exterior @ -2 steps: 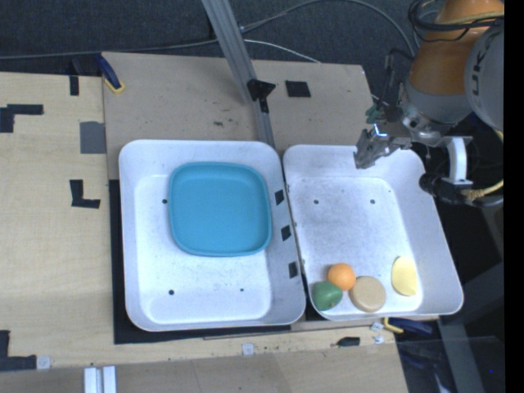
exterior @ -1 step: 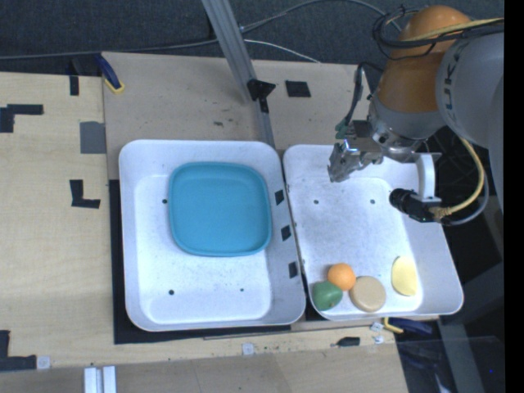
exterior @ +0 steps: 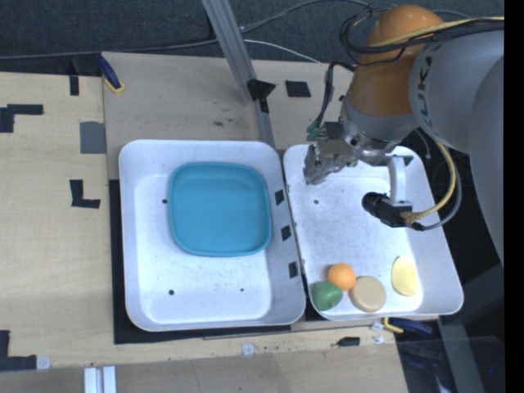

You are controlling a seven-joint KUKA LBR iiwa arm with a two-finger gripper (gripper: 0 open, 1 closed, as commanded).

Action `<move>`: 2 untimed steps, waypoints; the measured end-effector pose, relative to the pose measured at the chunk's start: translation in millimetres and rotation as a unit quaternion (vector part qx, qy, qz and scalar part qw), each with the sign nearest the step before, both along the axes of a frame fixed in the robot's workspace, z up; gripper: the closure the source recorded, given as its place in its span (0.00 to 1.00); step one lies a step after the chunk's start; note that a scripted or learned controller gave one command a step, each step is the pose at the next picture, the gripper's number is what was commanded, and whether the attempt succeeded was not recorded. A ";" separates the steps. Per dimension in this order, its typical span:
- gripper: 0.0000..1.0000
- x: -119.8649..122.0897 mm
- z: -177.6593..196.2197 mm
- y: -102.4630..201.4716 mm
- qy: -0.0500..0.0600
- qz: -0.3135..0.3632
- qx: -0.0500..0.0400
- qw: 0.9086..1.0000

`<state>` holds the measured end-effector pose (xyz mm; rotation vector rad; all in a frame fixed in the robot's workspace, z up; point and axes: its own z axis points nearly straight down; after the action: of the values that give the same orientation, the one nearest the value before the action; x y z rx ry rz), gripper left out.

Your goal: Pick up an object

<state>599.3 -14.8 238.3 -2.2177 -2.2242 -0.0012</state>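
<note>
Several small objects lie along the near edge of the right bin (exterior: 360, 219): an orange ball (exterior: 341, 277), a green piece (exterior: 326, 295), a tan round piece (exterior: 368, 293) and a pale yellow piece (exterior: 404, 275). My gripper (exterior: 315, 173) hangs over the far left corner of that bin, well away from these objects. Nothing shows between its fingers. A blue square plate (exterior: 219, 208) lies in the left bin (exterior: 143, 244).
A metal pole (exterior: 237, 51) slants across the bench behind the bins. Black cables and a fitting (exterior: 389, 209) hang from the wrist over the right bin's middle. The wooden bench (exterior: 49, 219) stretches to the left.
</note>
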 end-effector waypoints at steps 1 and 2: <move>1.00 -16.7 -12.7 47.4 0.001 0.000 0.000 1.000; 1.00 -36.0 -2.2 93.0 0.000 0.000 0.000 1.000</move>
<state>563.4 78.2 236.0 -2.2176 -2.2242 -0.0010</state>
